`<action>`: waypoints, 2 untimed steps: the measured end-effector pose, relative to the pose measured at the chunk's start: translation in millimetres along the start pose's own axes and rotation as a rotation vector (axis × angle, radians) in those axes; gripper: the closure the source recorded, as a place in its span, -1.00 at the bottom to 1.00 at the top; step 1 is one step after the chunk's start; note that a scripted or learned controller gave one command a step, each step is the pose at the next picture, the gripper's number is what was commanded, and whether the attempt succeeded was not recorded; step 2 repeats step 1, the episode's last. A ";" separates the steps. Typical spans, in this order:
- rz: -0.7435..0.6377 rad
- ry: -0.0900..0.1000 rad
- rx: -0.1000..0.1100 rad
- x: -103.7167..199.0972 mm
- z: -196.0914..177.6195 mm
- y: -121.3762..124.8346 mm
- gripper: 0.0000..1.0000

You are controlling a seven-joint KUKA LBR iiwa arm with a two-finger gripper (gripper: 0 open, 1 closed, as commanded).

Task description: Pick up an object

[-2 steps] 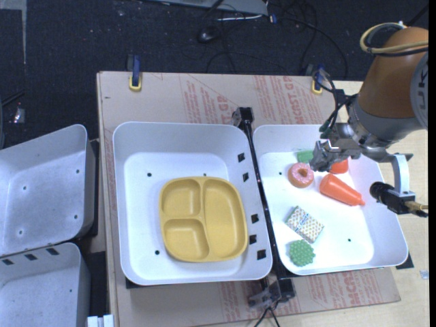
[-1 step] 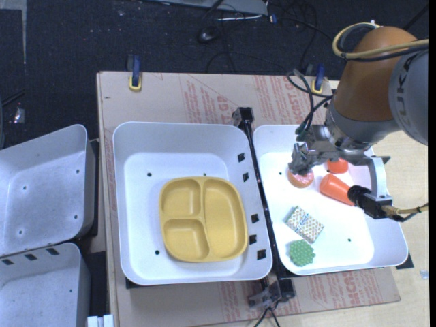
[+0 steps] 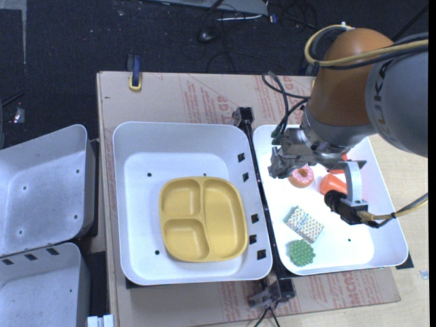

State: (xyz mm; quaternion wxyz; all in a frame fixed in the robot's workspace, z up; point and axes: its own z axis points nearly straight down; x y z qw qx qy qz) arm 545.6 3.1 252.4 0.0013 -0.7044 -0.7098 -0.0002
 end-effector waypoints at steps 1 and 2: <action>-0.001 0.000 0.000 51.5 -2.1 -14.5 1.00; -0.001 0.000 0.000 51.5 -2.1 -14.5 1.00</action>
